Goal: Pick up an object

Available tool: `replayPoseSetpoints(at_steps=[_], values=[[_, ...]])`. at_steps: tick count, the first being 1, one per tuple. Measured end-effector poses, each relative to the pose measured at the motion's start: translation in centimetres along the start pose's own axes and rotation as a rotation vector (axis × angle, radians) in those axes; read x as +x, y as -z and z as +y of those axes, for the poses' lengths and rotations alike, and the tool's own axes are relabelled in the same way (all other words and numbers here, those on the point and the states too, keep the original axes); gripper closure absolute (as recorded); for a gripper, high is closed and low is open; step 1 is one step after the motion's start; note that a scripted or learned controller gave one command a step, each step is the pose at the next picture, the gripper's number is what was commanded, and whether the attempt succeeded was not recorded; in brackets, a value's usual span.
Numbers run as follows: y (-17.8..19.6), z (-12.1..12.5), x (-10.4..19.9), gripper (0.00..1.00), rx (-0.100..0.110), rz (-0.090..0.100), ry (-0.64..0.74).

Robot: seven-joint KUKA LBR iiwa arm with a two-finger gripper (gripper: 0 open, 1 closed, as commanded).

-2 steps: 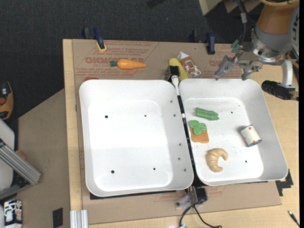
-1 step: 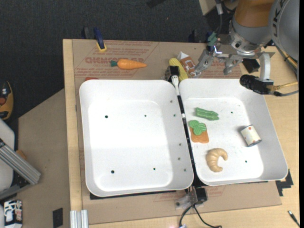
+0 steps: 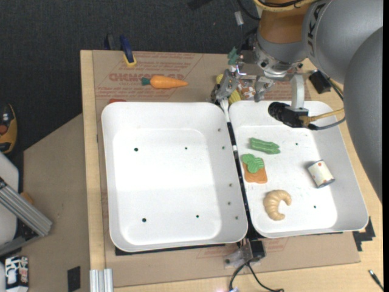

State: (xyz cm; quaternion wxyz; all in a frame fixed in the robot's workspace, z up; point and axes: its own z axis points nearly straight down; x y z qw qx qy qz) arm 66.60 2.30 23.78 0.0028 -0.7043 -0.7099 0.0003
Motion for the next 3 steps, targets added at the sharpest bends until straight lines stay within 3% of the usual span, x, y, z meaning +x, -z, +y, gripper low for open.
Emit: replayPoseSetpoints(at_steps=[1, 2, 3], values=[[1.3, 0.1, -0.5, 1.0, -0.006, -0.004, -0.006], [15.1, -1.6, 5.5, 1.0, -0.022, 0.0, 0.0], [22.0, -5.8, 11.8, 1.0, -0.014, 0.001, 0.001]])
